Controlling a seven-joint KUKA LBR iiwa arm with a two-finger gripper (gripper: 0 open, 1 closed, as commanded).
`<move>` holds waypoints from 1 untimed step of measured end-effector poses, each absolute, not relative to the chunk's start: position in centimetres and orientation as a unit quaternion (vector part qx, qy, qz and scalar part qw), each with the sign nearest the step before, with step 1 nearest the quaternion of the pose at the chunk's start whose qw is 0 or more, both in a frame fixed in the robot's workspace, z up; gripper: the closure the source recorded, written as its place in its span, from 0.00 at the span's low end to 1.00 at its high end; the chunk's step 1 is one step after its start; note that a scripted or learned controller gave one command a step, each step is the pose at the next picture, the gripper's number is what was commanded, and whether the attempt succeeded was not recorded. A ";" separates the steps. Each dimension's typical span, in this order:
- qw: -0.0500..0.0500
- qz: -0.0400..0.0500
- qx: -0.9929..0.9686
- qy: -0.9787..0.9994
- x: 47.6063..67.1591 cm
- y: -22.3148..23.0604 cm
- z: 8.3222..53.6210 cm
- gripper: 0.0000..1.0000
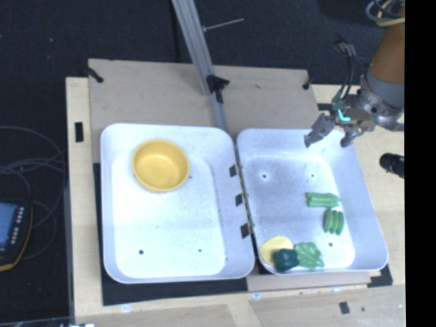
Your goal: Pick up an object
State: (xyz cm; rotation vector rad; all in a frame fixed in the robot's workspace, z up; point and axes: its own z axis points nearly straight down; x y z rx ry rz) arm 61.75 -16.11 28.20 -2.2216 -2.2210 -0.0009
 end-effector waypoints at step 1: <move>0.000 0.000 -0.707 -0.707 61.7 -16.1 28.2 0.00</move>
